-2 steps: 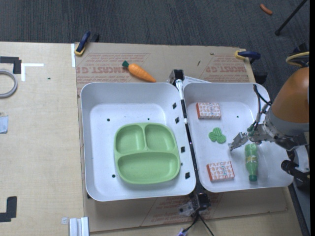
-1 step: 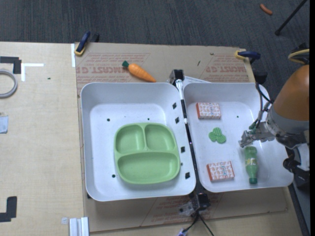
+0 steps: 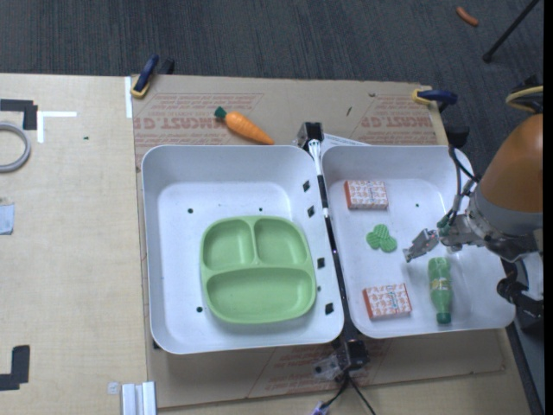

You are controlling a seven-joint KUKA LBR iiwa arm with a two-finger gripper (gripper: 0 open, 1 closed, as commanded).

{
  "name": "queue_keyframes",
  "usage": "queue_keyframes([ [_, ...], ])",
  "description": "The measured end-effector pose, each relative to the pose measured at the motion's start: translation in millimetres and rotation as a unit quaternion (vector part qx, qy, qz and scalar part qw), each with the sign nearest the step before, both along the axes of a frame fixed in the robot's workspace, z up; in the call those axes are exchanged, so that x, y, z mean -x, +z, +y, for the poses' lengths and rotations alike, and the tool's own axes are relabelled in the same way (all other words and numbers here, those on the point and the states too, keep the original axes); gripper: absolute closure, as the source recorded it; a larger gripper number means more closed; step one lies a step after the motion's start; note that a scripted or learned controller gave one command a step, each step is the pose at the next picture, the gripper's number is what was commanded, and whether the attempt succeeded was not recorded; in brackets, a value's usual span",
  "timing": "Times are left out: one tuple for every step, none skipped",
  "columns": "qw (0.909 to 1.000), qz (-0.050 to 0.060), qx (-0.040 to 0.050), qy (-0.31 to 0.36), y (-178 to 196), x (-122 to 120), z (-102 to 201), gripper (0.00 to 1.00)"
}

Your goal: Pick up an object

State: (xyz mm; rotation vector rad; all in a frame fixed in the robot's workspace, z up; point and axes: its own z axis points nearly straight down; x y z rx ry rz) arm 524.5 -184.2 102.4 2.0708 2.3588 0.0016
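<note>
You have two white bins side by side: the left bin (image 3: 164, 258) holds one green divided plate (image 3: 257, 269) with three compartments, and the right bin (image 3: 432, 180) holds four things. Count two small red-and-white boxes, one (image 3: 366, 194) near the far wall and one (image 3: 387, 302) near the front wall, one flat green ridged piece (image 3: 381, 239) between them, and one green bottle (image 3: 440, 289) lying on its side toward the right wall.

Your gripper (image 3: 421, 245) sits low over the right bin, just right of the green ridged piece and just above the bottle's top end. Its fingers look slightly parted with nothing between them, so it has hold of none of the four.

Outside the bins, one toy carrot (image 3: 244, 125) lies on the brown cardboard sheet (image 3: 380, 115) behind the left bin. The cardboard rests on a pale wooden bench (image 3: 69, 258), held by two blue-and-yellow clamps (image 3: 145, 75) at its far corners. Beyond the bench you see dark grey carpet (image 3: 285, 24).
</note>
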Motion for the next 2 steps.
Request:
queue_keyframes([
  [0.9688,0.001,0.0,0.248,-10.0,45.5,-1.4,0.0],
  [0.9692,-0.005,0.0023,0.246,1.0,41.7,-1.1,1.0],
])
